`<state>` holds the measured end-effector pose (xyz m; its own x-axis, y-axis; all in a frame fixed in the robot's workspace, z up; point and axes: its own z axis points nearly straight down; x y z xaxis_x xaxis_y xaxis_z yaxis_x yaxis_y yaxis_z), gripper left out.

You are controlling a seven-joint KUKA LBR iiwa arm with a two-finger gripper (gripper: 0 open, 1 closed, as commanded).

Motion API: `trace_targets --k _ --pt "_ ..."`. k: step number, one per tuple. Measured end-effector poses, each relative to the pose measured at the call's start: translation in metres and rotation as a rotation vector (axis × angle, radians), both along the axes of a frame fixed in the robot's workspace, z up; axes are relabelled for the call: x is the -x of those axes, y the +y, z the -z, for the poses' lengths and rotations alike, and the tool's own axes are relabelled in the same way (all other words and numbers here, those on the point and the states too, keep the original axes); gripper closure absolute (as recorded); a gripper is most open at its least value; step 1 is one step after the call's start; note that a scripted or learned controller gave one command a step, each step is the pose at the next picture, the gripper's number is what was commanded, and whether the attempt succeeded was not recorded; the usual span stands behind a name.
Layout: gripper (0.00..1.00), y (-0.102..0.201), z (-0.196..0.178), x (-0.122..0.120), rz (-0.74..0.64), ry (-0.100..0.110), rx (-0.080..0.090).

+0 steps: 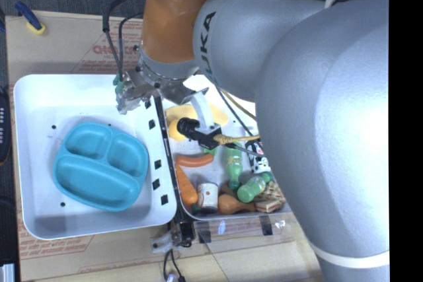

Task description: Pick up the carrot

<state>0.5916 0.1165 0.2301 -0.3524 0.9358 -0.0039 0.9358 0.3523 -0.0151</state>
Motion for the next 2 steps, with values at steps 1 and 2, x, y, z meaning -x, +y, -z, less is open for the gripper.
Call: trace_targets --k 1,2 --pt "1.00 0.049 -0.007 0.017 0.294 -0.011 -0.003" --pt "1.00 0.100 -0.121 -0.002 0.617 -0.014 -0.001"
